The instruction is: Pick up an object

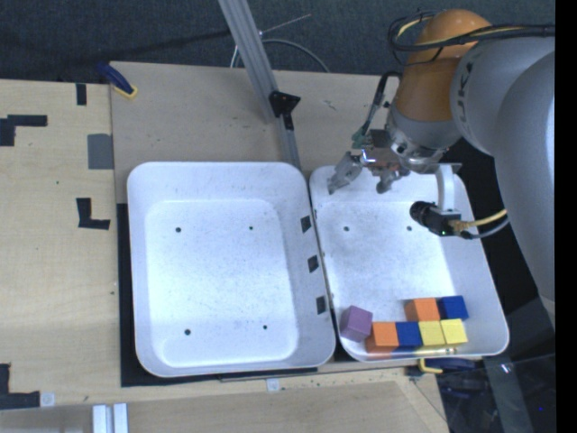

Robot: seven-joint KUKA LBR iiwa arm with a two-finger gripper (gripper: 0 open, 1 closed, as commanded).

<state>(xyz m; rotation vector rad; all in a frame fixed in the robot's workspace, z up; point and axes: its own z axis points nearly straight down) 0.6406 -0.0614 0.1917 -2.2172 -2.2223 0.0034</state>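
Note:
Small blocks lie along the near edge of the right bin (379,242): a purple block (357,321) at the left, then an orange block (385,334), a blue block (408,334), and yellow blocks (442,333). Behind them sit another orange block (421,309) and a blue block (453,307). My gripper (363,179) hangs over the far edge of the right bin, well away from the blocks. Its two fingers (339,179) are spread apart, with nothing between them.
The left bin (216,269) stands beside the right one. A slanted metal pole (257,57) with a black clamp rises behind the bins. Black tape marks and a grey patch lie on the bench at left.

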